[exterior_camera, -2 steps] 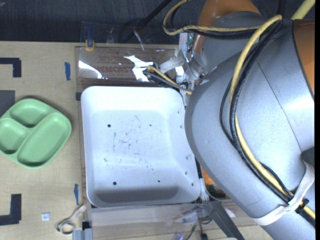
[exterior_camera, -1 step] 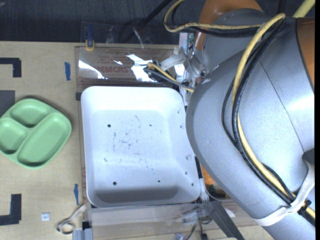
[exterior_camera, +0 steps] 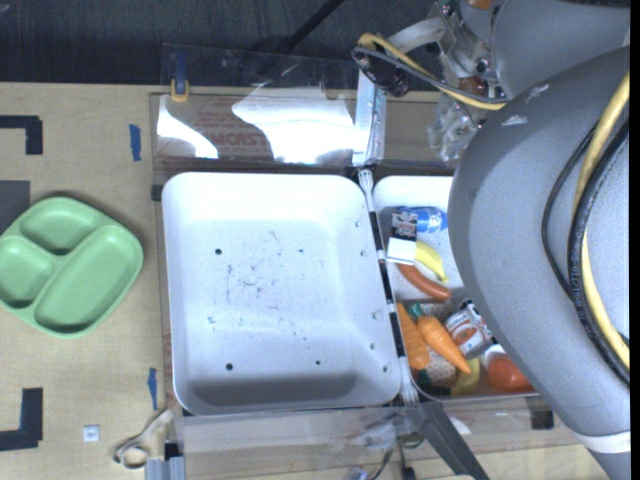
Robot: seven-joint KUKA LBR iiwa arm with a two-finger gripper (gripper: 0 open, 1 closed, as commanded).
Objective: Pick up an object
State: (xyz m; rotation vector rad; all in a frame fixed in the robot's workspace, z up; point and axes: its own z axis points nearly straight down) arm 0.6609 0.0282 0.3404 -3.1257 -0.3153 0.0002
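The right bin holds a pile of toy food, partly hidden under the big grey arm. In it lie a blue and white can, a yellow banana, a red sausage, an orange carrot, a small labelled tin and a red tomato. My gripper hangs above the bin's far edge, up beyond the pile and touching none of the food. Cables loop around the wrist beside it.
The left bin is a white tray with scuff marks on its floor. A green divided plate rests on the wooden bench at the far left. A clear plastic screen stands behind the bins.
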